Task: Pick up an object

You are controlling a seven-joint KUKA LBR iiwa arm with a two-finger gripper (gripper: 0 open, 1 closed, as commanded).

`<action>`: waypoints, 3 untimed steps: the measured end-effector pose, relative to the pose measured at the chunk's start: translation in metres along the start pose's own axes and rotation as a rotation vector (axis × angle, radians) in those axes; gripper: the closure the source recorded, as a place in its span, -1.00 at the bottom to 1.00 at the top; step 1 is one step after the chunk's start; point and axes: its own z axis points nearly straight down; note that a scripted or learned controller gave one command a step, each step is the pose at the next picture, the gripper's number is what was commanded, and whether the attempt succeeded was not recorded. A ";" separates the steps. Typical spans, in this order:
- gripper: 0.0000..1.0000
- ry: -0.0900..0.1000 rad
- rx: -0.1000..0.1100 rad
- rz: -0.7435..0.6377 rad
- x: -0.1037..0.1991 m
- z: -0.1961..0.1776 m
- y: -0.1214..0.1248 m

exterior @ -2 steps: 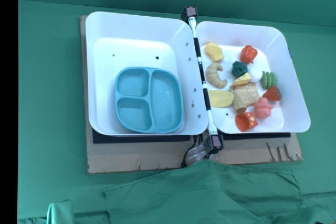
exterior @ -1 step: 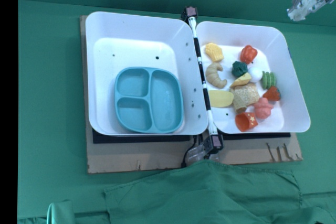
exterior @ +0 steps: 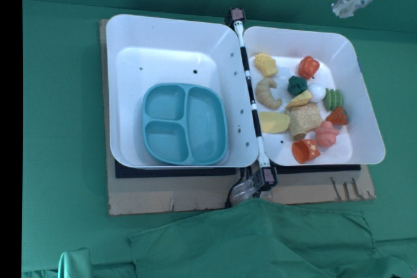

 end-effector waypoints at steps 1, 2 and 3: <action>1.00 -0.003 -0.012 0.002 -0.021 -0.062 0.021; 1.00 -0.002 -0.010 0.002 -0.020 -0.100 0.006; 1.00 0.003 0.007 0.005 -0.021 -0.023 -0.060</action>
